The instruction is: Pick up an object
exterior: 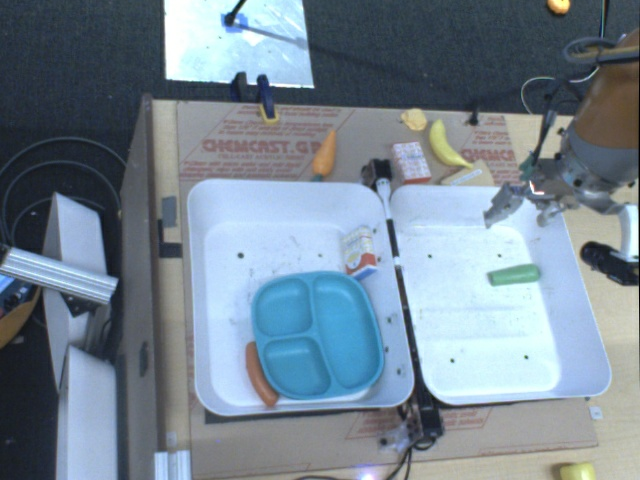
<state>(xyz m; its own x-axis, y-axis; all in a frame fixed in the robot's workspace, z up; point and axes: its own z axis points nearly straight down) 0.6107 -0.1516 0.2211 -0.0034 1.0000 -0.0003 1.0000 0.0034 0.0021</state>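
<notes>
You see the claw [521, 203] above the right bin's [575, 368] far edge; whether it is open, you cannot tell. The green block [514, 275] lies just below it, apart.

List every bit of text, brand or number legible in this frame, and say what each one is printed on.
"CHEMCAST" in red, on the cardboard sheet behind the left bin; the letters after it are blurred.
Red print of the same style on the cardboard behind the right bin, partly covered by the banana: unreadable.
Small carton in the left bin: printing too small to read.
Small box behind the bins: pattern too blurred to read.
</notes>
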